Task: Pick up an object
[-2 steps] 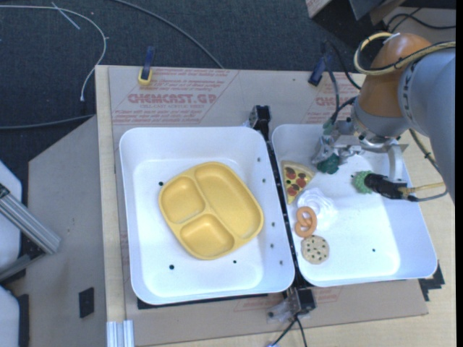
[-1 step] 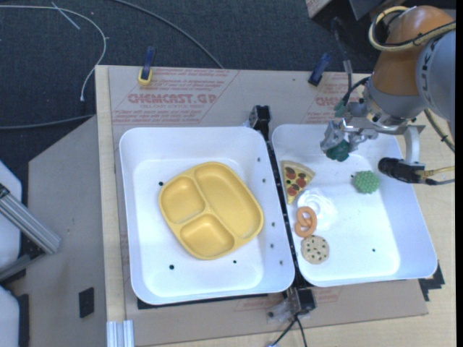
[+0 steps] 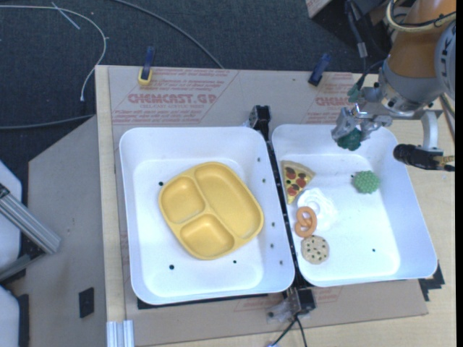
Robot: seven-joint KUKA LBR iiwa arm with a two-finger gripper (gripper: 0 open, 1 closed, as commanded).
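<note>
We see the claw (image 3: 350, 137) raised over the far edge of the right bin (image 3: 405, 259), closed on a small dark green piece (image 3: 352, 142). It looks light and probably stiff, so a pinch across its middle should suit. The cardboard on the tabletop (image 3: 173, 100) reads "CHEMCAST GP" in red print.

Scene is viewed from a single fixed camera set above the surface (image 3: 217, 85), angled down at a slant. Both white bins, left bin (image 3: 137, 215) and right bin (image 3: 405, 223), are framed whole from middling range; floor is seen beyond, apparently at the far side.
</note>
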